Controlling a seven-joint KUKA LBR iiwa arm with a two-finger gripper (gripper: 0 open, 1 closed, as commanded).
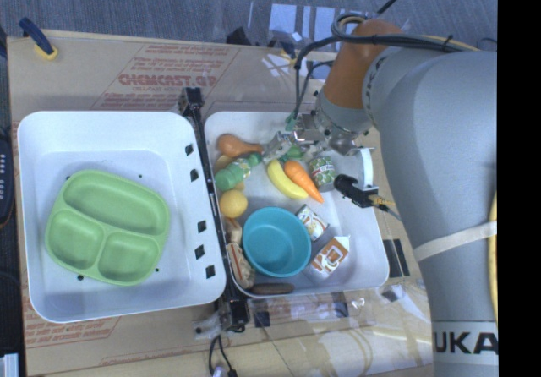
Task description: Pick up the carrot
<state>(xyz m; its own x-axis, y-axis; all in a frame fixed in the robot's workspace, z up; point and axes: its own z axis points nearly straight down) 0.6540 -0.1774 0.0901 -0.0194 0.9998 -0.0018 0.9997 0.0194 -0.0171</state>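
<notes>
The carrot (303, 180) is orange and short. It lies in the right bin (372, 240), near the bin's middle, leaning against a yellow banana (284, 181) on its left. My gripper (295, 139) hangs low over the bin's far part, just above and slightly left of the carrot, under the orange-banded wrist (351, 79). The carrot rests on the bin floor, apart from the gripper.
Around the carrot lie a small can (322, 171), a green bottle (235, 171), a brown drumstick (237, 147), a lemon (233, 203), a blue bowl (275, 242) and two small cartons (330, 255). The left bin (51, 139) holds a green divided plate (106, 226).
</notes>
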